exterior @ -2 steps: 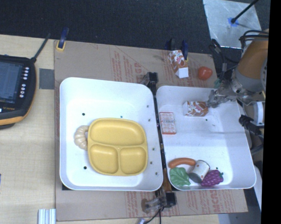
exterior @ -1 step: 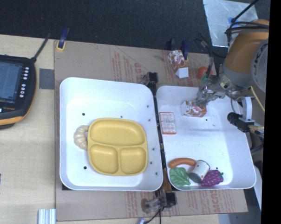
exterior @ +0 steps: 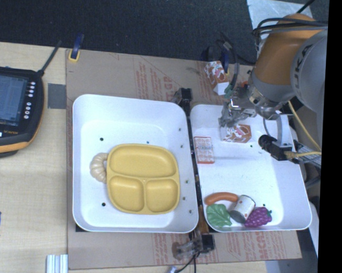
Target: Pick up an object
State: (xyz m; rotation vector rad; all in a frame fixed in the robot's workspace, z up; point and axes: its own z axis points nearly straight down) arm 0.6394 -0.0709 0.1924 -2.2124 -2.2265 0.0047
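Note:
My gripper [exterior: 234, 118] hangs over the far part of the right bin [exterior: 282, 189], right above a small red-and-white item [exterior: 239, 133] lying on the bin floor. I cannot tell whether it touches the item. A red-and-white packet [exterior: 204, 150] lies by the bin's left wall. At the near edge sit an orange sausage [exterior: 221, 197], a green leaf [exterior: 218, 215], a small can [exterior: 244, 207] and purple grapes [exterior: 258, 216].
The left bin [exterior: 92, 118] holds a yellow divided tray [exterior: 142, 178] with a beige piece [exterior: 98, 166] at its left side. A small packet [exterior: 215, 73] lies beyond the bins. A tablet [exterior: 11, 109] sits at far left. A black fitting [exterior: 274, 148] juts over the right bin.

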